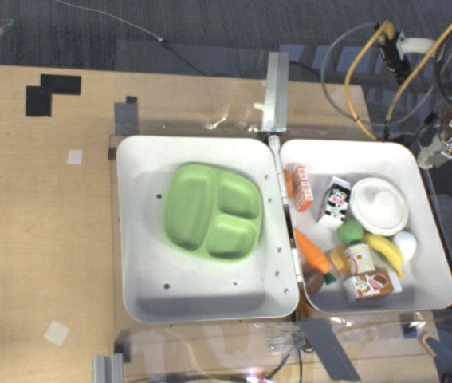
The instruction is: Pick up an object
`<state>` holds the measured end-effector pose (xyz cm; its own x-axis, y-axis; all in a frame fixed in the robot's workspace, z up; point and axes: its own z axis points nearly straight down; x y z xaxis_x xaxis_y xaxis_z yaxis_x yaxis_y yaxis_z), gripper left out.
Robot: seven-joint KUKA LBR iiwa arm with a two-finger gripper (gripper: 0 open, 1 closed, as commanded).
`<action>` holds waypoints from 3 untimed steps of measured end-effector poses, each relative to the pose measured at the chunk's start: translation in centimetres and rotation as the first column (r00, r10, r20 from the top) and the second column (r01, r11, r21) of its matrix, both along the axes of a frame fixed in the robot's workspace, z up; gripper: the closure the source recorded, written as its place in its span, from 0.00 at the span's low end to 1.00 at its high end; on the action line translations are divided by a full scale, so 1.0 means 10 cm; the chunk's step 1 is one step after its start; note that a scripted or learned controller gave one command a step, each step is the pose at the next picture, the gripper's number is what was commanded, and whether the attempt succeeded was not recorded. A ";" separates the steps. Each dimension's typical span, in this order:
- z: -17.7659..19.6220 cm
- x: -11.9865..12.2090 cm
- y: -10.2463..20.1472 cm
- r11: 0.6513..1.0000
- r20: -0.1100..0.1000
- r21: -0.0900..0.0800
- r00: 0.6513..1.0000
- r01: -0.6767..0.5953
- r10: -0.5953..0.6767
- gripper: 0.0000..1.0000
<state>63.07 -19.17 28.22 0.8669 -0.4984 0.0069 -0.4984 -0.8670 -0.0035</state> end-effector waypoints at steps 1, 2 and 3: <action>-0.08 0.37 -0.12 0.980 -0.001 0.000 0.980 -0.199 0.199 1.00; -0.08 -0.14 -0.14 0.953 -0.004 -0.001 0.953 -0.303 0.303 1.00; -0.05 0.38 -0.12 0.948 -0.002 0.000 0.948 -0.319 0.319 1.00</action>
